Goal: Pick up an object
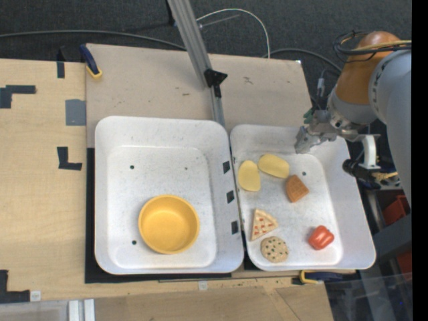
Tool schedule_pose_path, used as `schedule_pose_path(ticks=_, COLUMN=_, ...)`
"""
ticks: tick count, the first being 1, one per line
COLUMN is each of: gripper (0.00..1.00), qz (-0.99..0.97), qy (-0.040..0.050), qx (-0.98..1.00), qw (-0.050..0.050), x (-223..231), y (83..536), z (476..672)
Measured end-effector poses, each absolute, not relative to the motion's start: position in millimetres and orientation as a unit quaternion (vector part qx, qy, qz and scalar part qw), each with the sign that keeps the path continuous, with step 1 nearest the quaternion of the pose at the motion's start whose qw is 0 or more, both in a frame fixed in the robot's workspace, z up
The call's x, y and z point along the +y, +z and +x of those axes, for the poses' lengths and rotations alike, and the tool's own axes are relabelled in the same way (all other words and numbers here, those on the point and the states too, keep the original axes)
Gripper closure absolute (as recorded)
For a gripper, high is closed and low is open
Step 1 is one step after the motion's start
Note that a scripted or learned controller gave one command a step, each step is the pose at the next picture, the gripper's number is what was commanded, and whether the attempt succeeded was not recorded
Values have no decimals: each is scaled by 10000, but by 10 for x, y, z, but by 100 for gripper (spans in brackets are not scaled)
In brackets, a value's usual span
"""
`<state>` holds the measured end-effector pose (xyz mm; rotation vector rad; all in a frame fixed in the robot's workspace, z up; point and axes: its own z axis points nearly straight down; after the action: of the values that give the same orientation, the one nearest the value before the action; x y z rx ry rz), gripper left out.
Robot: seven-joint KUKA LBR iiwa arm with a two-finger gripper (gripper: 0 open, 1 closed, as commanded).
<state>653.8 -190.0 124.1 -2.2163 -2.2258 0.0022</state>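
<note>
Over the right bin's (348,179) far corner, the jaws (306,141) look empty; their opening I cannot tell.

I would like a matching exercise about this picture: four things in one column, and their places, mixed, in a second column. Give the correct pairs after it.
Things:
1. bowl
2. pepper
3. cookie
4. pincer

Places:
A. right bin, front right corner
B. over the back edge of the right bin
C. left bin, near the front
D. right bin, front edge, just below the pizza slice

Pairs: 1-C, 2-A, 3-D, 4-B
</note>
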Motion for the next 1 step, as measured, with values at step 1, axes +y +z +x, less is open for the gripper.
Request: schedule_pose_path(ticks=1, gripper=100, qz=-7062, qy=-14, qx=-7080, qw=-21, x=-1840, y=1772, z=6641)
